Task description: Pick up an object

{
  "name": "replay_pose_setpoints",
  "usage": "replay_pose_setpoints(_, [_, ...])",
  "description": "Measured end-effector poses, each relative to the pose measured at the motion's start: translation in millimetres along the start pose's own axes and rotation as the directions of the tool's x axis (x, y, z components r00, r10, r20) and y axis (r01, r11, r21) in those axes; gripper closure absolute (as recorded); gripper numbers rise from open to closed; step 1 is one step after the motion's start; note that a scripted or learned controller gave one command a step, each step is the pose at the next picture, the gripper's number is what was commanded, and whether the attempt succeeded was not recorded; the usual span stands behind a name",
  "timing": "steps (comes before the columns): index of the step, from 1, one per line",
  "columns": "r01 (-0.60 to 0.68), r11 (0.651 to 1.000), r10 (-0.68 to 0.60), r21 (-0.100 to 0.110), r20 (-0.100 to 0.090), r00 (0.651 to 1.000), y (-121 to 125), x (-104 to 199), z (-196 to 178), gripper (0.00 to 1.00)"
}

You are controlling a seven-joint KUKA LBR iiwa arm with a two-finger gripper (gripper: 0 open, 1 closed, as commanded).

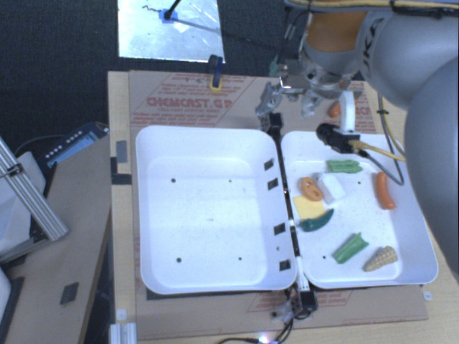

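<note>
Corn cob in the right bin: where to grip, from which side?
Grip the corn cob mid-length from straight above, closing across its narrow width. It lies flat and slanted, clear of the green pepper, but close to the bin rim.

Arm cut off top and right, covers right bin's far corner. Small orange thing half hidden behind it, unidentifiable.

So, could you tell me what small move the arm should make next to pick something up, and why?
Probably shift the gripper into the right bin, toward the orange slice. The gripper hangs over the far rim by the divider, above no object, while the objects lie in that bin and the slice is among the closest.
</note>
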State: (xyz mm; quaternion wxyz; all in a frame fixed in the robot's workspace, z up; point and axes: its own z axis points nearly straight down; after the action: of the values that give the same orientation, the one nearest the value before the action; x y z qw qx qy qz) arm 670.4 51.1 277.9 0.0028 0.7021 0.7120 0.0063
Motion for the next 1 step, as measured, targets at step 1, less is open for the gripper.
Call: replay_pose_setpoints(1, [-0.006,1.000,0.006,0.007,0.004,1.000,-0.7,-6.9,-5.2,1.00])
